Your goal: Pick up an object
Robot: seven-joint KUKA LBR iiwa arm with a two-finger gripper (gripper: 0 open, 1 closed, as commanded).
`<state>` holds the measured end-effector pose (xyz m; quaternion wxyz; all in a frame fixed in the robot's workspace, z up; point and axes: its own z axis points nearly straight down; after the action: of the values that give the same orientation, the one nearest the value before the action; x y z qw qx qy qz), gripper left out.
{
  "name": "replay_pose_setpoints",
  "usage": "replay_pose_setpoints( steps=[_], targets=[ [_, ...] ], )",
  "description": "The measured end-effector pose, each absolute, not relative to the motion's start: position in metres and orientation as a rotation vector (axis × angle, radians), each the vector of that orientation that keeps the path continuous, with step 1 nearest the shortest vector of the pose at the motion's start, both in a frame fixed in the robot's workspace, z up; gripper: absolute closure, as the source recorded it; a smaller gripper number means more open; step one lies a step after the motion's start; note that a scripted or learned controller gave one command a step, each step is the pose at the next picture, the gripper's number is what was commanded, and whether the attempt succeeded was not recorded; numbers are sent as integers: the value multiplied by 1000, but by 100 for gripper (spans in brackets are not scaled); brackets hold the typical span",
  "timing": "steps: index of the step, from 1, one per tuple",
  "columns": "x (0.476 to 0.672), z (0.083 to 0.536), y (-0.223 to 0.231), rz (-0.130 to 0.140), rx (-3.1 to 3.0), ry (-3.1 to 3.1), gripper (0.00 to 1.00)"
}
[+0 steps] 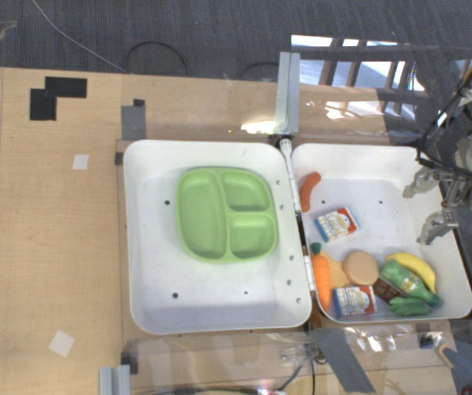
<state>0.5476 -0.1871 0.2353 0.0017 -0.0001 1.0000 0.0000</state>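
I have the gripper (435,208) hanging over the right bin (384,164), close to its right wall and about halfway along it, with its two fingers spread apart and nothing between them. Everything worth picking sits toward the bin's near edge, down and to the left of the gripper as the camera sees it. The closest candidate is the banana (413,268), lying in the near right corner with its long axis running roughly left to right, slightly slanted, and pressed against a dark bottle (399,284) and a green pickle-like piece (413,305). Just beside those is a round bun (361,267), then a carrot (322,280) along the bin's left wall. A small printed carton (335,223) lies alone near the middle of the bin floor, well apart from the clutter, and I judge it the cleaner target. The left bin (154,303) holds a green divided plate (224,214).
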Motion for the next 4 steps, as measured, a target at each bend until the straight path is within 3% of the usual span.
replay_pose_setpoints(
  steps=[1,2,3,4],
  targets=[
    [530,101,-119,-3,-193,3119,0],
    [600,89,-87,2,263,3114,0],
    [570,90,-85,1,378,3098,0],
    [613,89,-88,3,557,3080,0]
  ],
)
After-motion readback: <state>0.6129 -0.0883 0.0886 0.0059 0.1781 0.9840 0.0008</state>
